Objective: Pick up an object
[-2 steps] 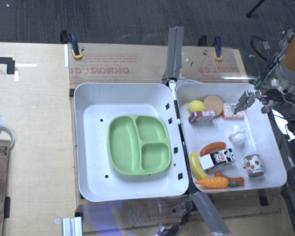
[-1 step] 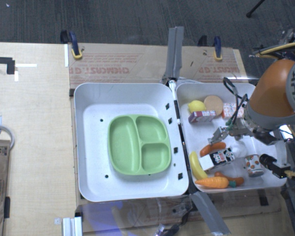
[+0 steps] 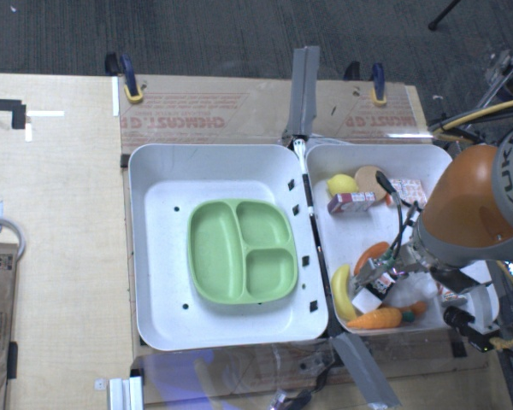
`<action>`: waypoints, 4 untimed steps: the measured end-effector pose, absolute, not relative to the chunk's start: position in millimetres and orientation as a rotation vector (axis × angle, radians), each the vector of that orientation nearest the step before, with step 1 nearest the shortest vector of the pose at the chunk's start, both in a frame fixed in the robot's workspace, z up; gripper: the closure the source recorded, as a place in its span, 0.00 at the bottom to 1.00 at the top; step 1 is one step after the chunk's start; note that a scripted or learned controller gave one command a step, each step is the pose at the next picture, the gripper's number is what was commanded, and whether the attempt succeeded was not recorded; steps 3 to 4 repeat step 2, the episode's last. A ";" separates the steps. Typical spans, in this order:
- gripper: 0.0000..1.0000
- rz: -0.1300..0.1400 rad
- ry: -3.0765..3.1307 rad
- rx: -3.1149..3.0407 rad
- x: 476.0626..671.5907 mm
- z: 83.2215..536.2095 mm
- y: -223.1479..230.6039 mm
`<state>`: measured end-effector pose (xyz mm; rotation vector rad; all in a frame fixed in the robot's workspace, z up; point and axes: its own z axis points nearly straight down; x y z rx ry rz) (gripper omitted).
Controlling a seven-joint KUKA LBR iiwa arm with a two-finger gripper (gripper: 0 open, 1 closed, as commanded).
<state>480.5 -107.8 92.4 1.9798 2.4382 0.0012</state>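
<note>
Looks like the reach-in step: gripper (image 3: 374,273) sits low in the right bin (image 3: 321,220), just right of the banana (image 3: 341,292), can't tell its state, so next it needs a clean close.

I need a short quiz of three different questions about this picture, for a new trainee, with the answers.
1. True or false: the green tray lies in the left bin.
2. Which thing lies nearest the right bin's front edge? A) lemon B) carrot C) small box
3. Fill in: the gripper is low over the ___ bin, next to the banana.

Key: 1 true; 2 B; 3 right.
</note>
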 end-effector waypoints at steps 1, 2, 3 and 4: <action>1.00 0.005 2.431 1.981 482.5 101.8 -108.4; 1.00 -0.002 2.487 1.920 557.2 191.1 -60.3; 1.00 -0.002 2.487 1.920 557.2 191.1 -60.3; 1.00 -0.002 2.487 1.920 557.2 191.1 -60.3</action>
